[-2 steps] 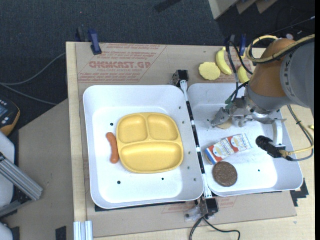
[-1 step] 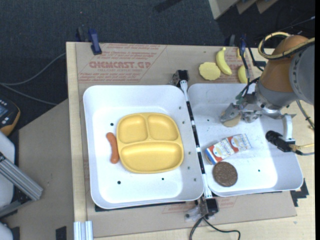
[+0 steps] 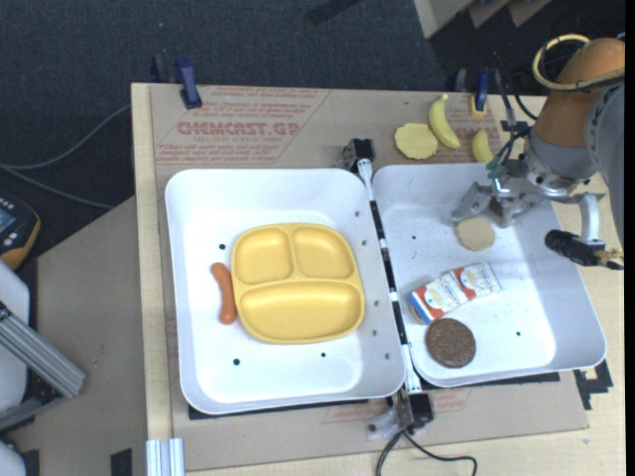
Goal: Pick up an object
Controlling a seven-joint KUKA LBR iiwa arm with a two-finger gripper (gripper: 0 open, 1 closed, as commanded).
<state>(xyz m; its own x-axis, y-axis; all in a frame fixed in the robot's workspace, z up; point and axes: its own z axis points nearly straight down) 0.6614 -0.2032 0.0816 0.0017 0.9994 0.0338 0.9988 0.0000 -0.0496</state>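
Observation:
In the right bin [image 3: 556, 315], my gripper [image 3: 488, 209] hangs near the back edge with its fingers spread open. Nothing sits between them. A round tan cookie [image 3: 476, 234] lies just in front of and below the fingertips. Nearer the front lie a red, white and blue carton [image 3: 454, 293] on its side and a dark brown round patty [image 3: 451, 343]. The grey arm with its orange band [image 3: 585, 67] comes in from the upper right.
The left bin [image 3: 198, 345] holds a yellow divided plate [image 3: 296, 283] and a toy sausage [image 3: 224, 293] to its left. Behind the right bin, on the bench, lie a banana [image 3: 444, 122], a yellow wavy slice [image 3: 416, 141] and a small yellow piece [image 3: 481, 145].

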